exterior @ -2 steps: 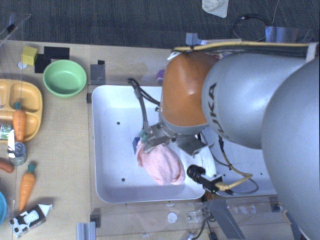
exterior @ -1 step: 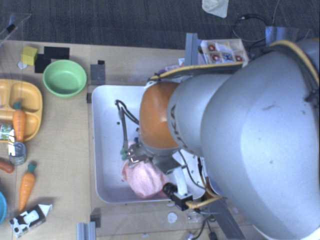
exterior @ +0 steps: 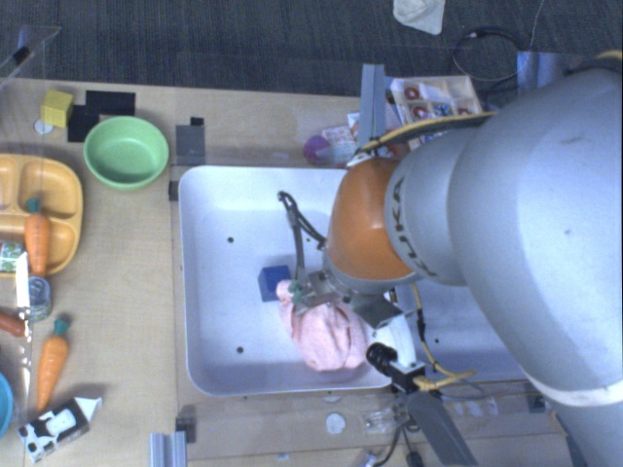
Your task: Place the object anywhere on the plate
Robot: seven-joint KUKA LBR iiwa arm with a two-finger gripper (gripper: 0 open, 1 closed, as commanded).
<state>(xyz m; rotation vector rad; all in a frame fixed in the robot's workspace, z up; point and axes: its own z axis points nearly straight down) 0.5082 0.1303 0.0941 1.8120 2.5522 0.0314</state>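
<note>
One white bin (exterior: 224,212) serves as the landmark. Left of its near corner lie a cow-patterned carton (exterior: 58,424) and, a little farther back, a loose carrot (exterior: 51,358). Inside the bin, close to its near wall, rests a pink lump (exterior: 326,339), soft and crumpled. Just behind the lump, touching or nearly so, sits a blue block (exterior: 274,281). The gripper (exterior: 307,295) hangs over the lump's far edge beside the block, under the grey arm (exterior: 506,212) with its orange band. Whether it is released or grasping anything cannot be told. Well left of the bin lies a yellow divided plate (exterior: 54,178) bearing a second carrot (exterior: 36,241). Beyond the bin's far left corner stands a green bowl (exterior: 125,151).
</note>
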